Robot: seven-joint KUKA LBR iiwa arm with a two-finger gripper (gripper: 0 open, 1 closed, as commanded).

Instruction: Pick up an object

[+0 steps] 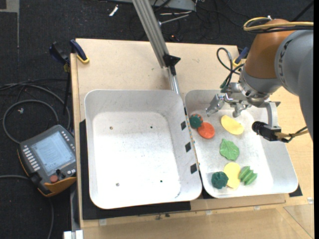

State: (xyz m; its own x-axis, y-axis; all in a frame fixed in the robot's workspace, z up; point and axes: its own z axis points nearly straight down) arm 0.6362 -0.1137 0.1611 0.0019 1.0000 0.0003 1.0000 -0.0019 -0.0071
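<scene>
Overhead, the hand (228, 106) is hovering just above the yellow piece (232, 125) in the right bin (279, 171), its fingers spread and gripping nothing, though the tips are perhaps blurred. Left of that yellow piece, an orange ball (206, 130) is touching a dark green lump (195, 120); below it, a green leaf (230, 149) is lying.

Colours, right bin:
Bin (279, 168) was white; orange-red piece (206, 130), yellow pieces (232, 125) (232, 174), leaf-green ones (230, 149) (247, 176), dark green lumps (196, 119) (219, 179) (arm (279, 49) grey/orange).
</scene>
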